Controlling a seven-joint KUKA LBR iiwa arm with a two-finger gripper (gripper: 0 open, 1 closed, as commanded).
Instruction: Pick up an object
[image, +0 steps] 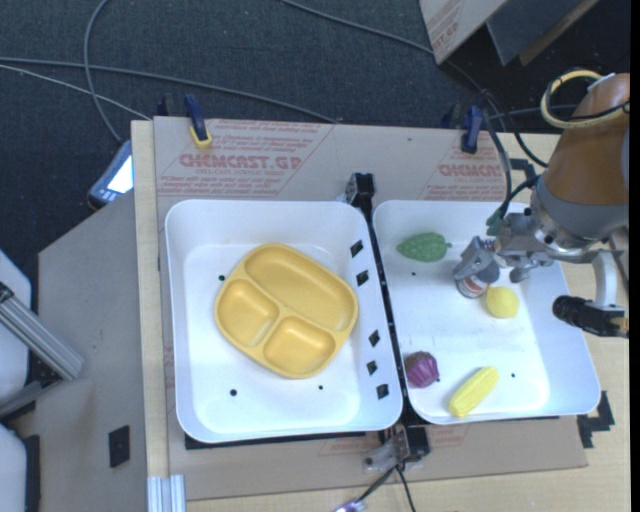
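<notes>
Jaws hovering low in right bin, grip state impossible to tell. Lemon sitting just beside jaws, green leafy piece near, corn further off.

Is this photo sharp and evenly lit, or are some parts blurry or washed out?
Camera view: light is even and soft, with faint shadows under the yellow tray and corn; the white bins look bright but not blown out; a small bluish glare shows at the bench's left edge; the pincer looks slightly blurred, the toys fairly sharp.
</notes>
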